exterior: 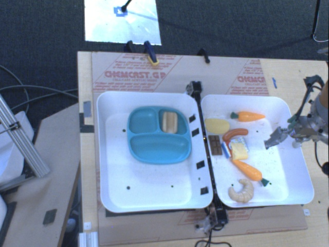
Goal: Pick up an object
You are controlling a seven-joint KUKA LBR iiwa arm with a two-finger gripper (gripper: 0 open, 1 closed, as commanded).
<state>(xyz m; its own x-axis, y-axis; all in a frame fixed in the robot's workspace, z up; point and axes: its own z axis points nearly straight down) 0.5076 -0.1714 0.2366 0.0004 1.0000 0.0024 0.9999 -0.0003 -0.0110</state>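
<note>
Overhead slanted view of the bench (pixel 87 153), on which two shallow white bins lie side by side on a printed board. The left bin (pixel 115 189) carries a blue sectioned plate (pixel 154 148); a tan, bread-like piece (pixel 169 122) sits in the plate's small upper right compartment, while the other compartments show bare blue.

The right bin (pixel 293 184) holds the loose objects, grouped toward its left half. An orange carrot (pixel 248 116) lies near the upper wall, its green end pointing left. Below and to the left of it is a pale yellow rounded piece (pixel 217 125), and just beside that a red sausage (pixel 235 134). A dark brown bar (pixel 215 145) lies close to the divider between the bins. A yellow block (pixel 239 151) sits directly under the sausage, with a thin blue item at its left edge. A second carrot (pixel 248 171) lies on a diagonal below the block, green end toward the lower right. A beige curled piece (pixel 241 190) rests near the bin's lower wall.

The arm enters from the right, and the tool (pixel 272 139) hangs over the right half of the right bin, well apart from the grouped objects. Whether the tool is apart or together cannot be told from this angle; nothing is visible between its tips.
</note>
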